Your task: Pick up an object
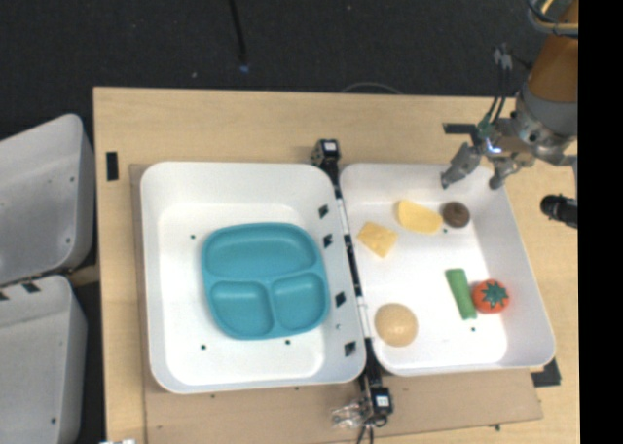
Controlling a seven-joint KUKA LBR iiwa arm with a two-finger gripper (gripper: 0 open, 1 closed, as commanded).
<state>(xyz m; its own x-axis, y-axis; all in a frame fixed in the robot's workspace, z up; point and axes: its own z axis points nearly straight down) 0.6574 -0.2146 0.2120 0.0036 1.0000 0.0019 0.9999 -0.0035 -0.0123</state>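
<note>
Far left of the end effector (481, 168), the left bin (165, 189) holds a teal divided tray (263, 278). The right bin (521, 267), beneath it, holds round bread (396, 323), yellow wedge (420, 216), cheese cube (377, 239), green stick (460, 293), tomato (491, 296), brown ball (455, 214). End effector open, holding nothing

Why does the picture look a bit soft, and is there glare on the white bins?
In the camera view, the light is even and soft: the bins' white walls look bright but not blown out, shadows under the teal tray and food pieces are faint, and the claw and small items like the tomato are slightly blurred, from low resolution.
</note>
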